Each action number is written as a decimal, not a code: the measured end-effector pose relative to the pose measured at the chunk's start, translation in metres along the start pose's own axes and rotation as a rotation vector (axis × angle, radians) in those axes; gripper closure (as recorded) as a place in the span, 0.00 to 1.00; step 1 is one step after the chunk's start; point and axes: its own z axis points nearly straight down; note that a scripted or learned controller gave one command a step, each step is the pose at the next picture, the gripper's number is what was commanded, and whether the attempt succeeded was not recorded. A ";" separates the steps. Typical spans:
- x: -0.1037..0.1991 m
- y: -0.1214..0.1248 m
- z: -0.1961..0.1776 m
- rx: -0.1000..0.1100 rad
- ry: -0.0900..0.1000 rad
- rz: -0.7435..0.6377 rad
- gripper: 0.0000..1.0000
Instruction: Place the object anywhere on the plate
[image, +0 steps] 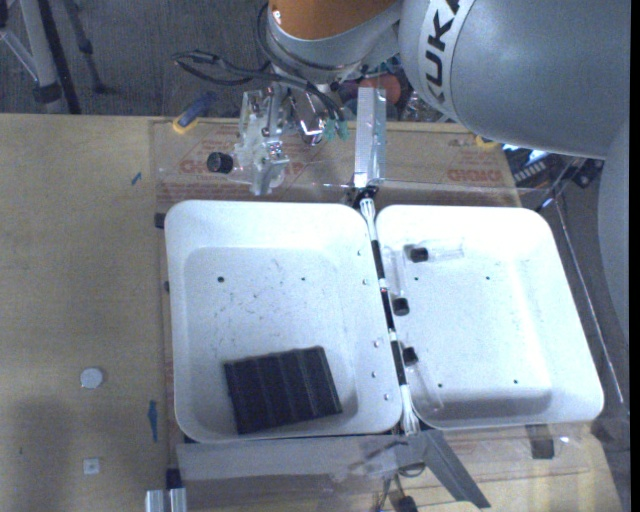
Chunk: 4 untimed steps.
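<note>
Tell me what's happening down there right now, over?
Gripper up past the far edge of the left bin, nothing seen between its fingers. Dark ridged slab lying flat in that bin's near corner. Nothing on top of it.

Robotics lab – KUKA arm (520, 70) over twin white bins (200, 240) on bench (70, 250), loose cabling (225, 68).

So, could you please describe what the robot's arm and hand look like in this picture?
The arm is a smooth, rounded grey casing with large white KUKA lettering, and an orange band sits above the wrist. Below it, the hand is a pale metal assembly, with thin dark cables looping beside it.
</note>
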 end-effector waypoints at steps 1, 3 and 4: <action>0.050 0.010 0.084 0.001 0.006 -0.092 1.00; -0.005 -0.001 0.078 -0.003 -0.006 -0.133 1.00; -0.004 -0.002 -0.020 0.001 0.000 0.138 1.00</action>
